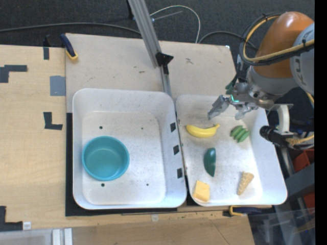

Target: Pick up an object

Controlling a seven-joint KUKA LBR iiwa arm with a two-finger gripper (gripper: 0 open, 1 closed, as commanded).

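Observation:
In the right bin (265, 188) lie a yellow banana (202, 131), a green ridged vegetable (239, 133), a dark green oval piece (209, 161), a yellow-orange block (202, 191) and a tan cone (245, 182). My gripper (228, 109) hangs over the bin's far part, just above and right of the banana, left of the green vegetable. Its fingers (216, 107) are spread open with nothing between them.
The left bin (153, 106) holds a teal bowl (106, 158) at its near left. A grey metal pole (148, 27) slants from the top down to the gap between the bins. Cables loop behind the bench.

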